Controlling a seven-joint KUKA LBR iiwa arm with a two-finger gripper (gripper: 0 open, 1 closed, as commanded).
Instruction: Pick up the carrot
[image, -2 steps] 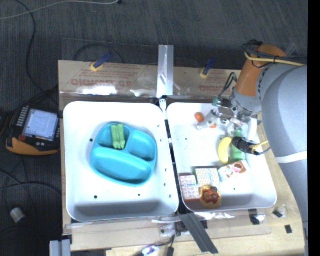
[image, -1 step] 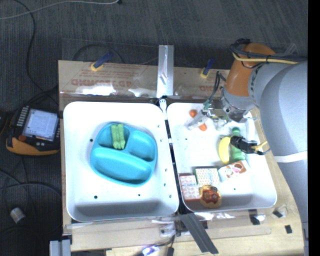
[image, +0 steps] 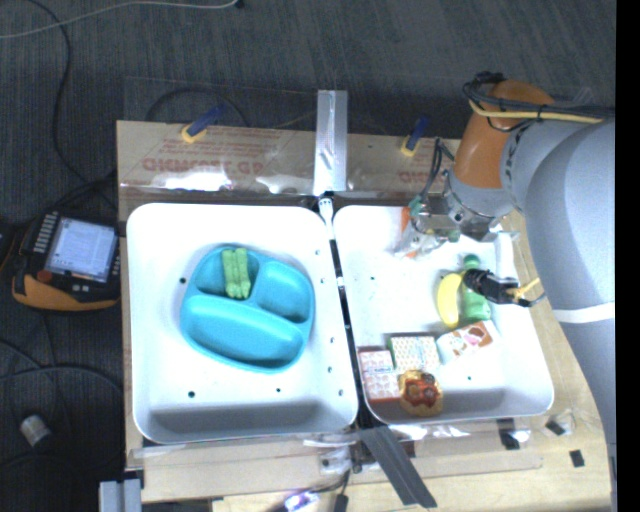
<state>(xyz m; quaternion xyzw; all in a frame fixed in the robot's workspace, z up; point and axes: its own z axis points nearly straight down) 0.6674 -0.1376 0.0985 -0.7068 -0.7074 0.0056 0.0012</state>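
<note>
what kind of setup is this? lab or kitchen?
Most likely a robotics lab bench. A grey arm reaches over two white bins, toy food such as a yellow banana lies in the right one, and a handheld controller pendant sits on the carpet.

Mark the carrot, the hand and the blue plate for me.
carrot (image: 412, 216): camera view, orange tip beside the hand.
hand (image: 432, 228): camera view, between its fingertips.
blue plate (image: 240, 340): camera view, bare lower compartment.
</note>
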